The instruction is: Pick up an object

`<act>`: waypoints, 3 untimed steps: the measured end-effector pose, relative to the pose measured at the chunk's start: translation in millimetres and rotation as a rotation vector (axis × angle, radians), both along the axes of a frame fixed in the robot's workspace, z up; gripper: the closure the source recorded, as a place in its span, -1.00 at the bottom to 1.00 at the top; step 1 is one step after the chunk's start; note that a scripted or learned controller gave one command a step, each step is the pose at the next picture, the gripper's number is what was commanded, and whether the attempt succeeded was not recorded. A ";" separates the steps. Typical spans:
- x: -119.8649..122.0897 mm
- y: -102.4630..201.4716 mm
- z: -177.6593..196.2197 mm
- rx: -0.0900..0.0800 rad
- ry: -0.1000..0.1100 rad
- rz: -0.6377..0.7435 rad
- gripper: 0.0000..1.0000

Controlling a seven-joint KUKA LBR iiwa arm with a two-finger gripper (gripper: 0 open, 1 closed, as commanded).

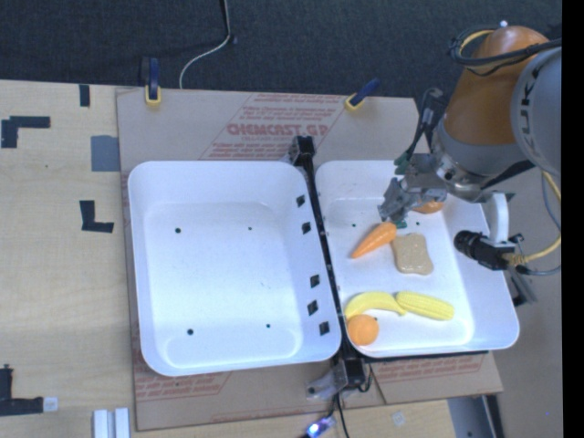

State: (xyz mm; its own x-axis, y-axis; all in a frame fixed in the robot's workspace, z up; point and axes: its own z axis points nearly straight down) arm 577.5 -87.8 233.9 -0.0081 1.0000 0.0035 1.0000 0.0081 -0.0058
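1. Two shallow white bins were seen side by side on a cardboard sheet (274, 130) laid over the bench: the left bin (146, 272) and the right bin (484, 322).
2. The gripper (400, 204) was positioned low over the upper part of the right bin, just above the green-topped end of a toy carrot (375, 241).
3. Whether the gripper was spread or closed could not be told, and no object was seen held by it.
4. A tan slice of toy bread (412, 255) was placed just right of the carrot.
5. A banana (372, 303) and a corn cob (425, 307) were laid end to end near the bin's front, with an orange (363, 330) touching the banana.
6. A small orange item (430, 207) was partly hidden beside the gripper.
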 end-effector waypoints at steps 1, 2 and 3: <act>0.4 -4.8 13.3 -0.004 -0.005 -0.005 1.00; 0.6 -4.7 22.7 -0.004 -0.004 -0.005 1.00; 0.8 -4.8 32.2 -0.004 -0.004 -0.005 1.00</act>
